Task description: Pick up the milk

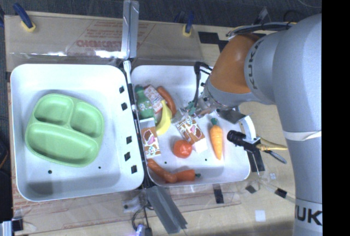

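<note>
The claw (pixel 192 111) is seen low in the right bin (pixel 240 166), just beyond the far end of the milk (pixel 191 132); whether it is released or clenched cannot be told, as it is largely hidden under the wrist. No item is seen gripped in it. The milk, a small carton with a brown and white pattern, lies tilted on the bin floor near the middle of the right bin, its far end at or just under the claw.

Just left and nearer, a red tomato (pixel 182 148) is set against the carton's near left corner. To the right of the carton a carrot (pixel 217 140) lies lengthwise, its green top pointing far. To the left, a yellow banana (pixel 163 119) curves along the bin, with a sausage (pixel 167 98) and a green carton (pixel 143 102) beyond it toward the far left corner. A second small patterned carton (pixel 151 142) lies against the left wall, and two more sausages (pixel 170 174) rest along the near wall.

The grey arm (pixel 290 93) with its orange band (pixel 235 68) is seen reaching in from the right over the bin's far right part. In the left bin (pixel 65 74) a green divided plate (pixel 64 128) is placed toward the left side.
</note>
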Controlling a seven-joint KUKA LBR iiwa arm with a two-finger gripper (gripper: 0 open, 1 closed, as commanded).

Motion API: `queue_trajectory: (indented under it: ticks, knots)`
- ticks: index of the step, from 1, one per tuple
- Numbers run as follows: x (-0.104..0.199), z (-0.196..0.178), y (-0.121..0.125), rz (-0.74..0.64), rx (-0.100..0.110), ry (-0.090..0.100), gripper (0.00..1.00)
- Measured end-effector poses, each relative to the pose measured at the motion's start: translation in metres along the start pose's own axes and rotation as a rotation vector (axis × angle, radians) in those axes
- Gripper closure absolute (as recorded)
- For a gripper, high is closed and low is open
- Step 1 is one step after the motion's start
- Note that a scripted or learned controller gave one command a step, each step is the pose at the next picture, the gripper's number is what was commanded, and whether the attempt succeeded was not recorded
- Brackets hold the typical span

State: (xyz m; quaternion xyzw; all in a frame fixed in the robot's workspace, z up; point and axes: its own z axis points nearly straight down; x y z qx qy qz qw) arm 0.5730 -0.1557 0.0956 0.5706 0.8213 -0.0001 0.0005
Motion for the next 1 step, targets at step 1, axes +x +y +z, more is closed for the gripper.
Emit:
queue_trajectory:
  ticks: [1]
  knots:
    - [0.092, -0.1011, 0.0201, -0.148, 0.002, 0.001, 1.0]
